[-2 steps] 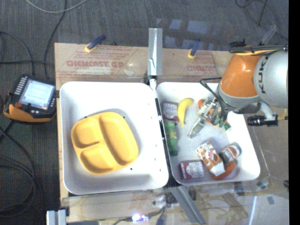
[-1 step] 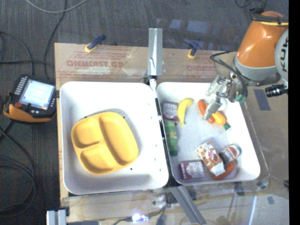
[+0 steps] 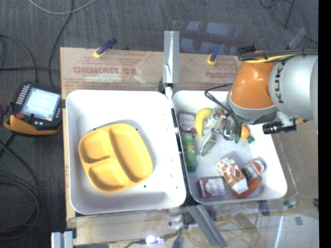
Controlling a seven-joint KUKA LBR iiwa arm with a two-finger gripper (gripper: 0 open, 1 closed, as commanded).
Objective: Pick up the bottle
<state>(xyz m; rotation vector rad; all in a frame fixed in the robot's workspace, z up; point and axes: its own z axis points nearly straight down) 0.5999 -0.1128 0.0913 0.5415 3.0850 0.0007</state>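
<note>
I am seeing the right bin (image 3: 279,182) crowded: one green bottle (image 3: 190,150) lying along its left wall, one banana (image 3: 202,120), two cartons (image 3: 231,172), one red-capped jar (image 3: 253,168). The left bin (image 3: 72,112) is holding one yellow tray (image 3: 115,155), with free margin around it. The arm (image 3: 258,87) is reaching in from the right, the gripper (image 3: 209,138) hanging spread just right of the bottle, gripping nothing.

The grey KUKA arm with its orange wrist band (image 3: 253,87) reaches in from the right, its two-finger metal hand (image 3: 209,138) angled down and leftward, fingers (image 3: 205,144) spread apart with nothing between them.
</note>
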